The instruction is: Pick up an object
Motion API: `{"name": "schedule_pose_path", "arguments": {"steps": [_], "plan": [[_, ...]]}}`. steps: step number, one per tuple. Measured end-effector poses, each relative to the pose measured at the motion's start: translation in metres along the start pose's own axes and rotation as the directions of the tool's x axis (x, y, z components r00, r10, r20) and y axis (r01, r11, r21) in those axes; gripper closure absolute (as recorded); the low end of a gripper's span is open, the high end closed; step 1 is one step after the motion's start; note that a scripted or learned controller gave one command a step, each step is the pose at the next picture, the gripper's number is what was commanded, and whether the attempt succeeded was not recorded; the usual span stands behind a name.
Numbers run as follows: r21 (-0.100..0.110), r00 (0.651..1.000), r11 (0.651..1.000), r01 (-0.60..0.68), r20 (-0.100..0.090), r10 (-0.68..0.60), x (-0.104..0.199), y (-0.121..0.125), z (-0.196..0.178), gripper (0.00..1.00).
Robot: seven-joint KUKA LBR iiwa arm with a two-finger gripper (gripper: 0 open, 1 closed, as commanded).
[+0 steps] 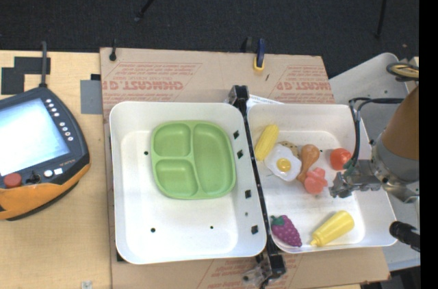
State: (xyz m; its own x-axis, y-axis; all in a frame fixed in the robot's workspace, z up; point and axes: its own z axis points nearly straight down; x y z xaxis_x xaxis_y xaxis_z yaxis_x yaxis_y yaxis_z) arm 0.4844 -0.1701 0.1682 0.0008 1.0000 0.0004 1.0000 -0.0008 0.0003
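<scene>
Gripper (pixel 340 186) low in the right bin (pixel 366 115), finger state can't tell. Pink toy (pixel 315 181) just left of it, red tomato (pixel 340 158) just above. Both likely light hard plastic, a bit slippery; pinch across the middle. Yellow bottle (pixel 333 228) just below.

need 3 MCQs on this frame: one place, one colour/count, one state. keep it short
1. Where is the green divided plate?
A. left bin
B. right bin
C. on the cardboard

2. What colour is the mustard bottle?
A. red
B. yellow
C. purple

3. How does the mustard bottle sit?
A. upright
B. lying on its side
C. lifted above the bin

Answers:
1 A, it lies in the left bin.
2 B, its body is all yellow.
3 B, it rests lengthwise on the floor of the right bin, beside the grapes.
</scene>
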Motion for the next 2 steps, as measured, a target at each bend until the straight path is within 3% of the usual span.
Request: {"name": "schedule_pose_path", "arguments": {"steps": [1, 2], "plan": [[-0.002, 1.0, 1.0, 0.001, 0.001, -0.001, -0.001, 0.001, -0.052, 1.0], [0.003, 1.0, 1.0, 0.005, -0.002, -0.005, 0.042, 0.02, -0.045, 1.0]]}}
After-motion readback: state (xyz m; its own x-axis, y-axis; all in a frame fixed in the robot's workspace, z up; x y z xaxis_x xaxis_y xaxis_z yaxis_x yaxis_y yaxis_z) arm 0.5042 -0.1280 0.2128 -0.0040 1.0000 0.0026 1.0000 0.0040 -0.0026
